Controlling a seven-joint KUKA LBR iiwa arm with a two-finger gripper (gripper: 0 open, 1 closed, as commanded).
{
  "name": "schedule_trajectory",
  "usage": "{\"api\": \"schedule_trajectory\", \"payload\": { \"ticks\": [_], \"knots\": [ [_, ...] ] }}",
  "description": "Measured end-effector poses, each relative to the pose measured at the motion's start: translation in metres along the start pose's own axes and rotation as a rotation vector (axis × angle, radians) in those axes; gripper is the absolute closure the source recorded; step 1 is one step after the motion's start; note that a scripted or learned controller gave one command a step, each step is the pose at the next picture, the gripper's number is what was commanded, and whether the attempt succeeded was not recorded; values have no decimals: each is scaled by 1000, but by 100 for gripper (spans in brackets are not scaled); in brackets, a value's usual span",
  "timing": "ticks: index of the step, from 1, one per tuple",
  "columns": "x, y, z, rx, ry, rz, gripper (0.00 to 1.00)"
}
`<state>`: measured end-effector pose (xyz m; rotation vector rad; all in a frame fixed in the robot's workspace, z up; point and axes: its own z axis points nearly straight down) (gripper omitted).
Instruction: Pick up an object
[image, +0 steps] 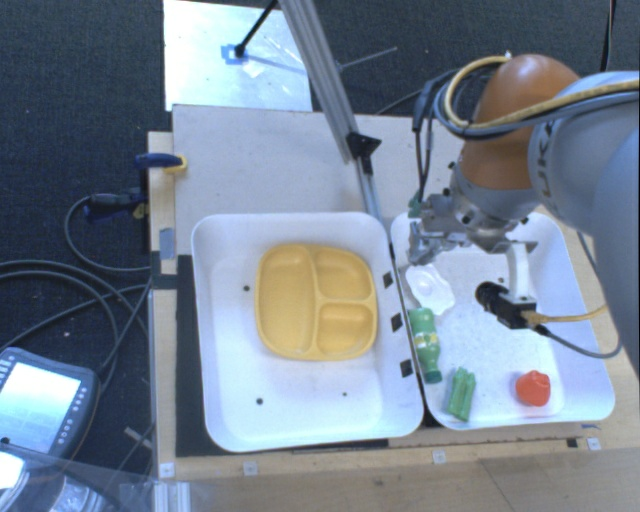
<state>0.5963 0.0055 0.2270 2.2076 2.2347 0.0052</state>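
Two white bins sit side by side on the counter; the left bin carries one thing, a yellow plate with three compartments, lying flat near the bin's middle; the right bin carries four loose things.

Along the right bin's left edge lies one white crumpled piece, and just nearer the front edge one green bottle lies on its side, its cap toward the front; the bottle bears a pale label, but its writing is too small to read. One small green block rests at the front edge, near the bottle's cap; one orange-red piece sits toward the front right corner, well apart from the rest.

The gripper hangs over the right bin's far left corner, just beyond the white crumpled piece; whether it is spread or closed cannot be told, and nothing is seen held in it.
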Motion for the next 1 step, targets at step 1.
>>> {"api": "schedule_trajectory", "payload": {
  "ticks": [1],
  "knots": [
    [41,19,3,-1,0,2,100]
  ]
}}
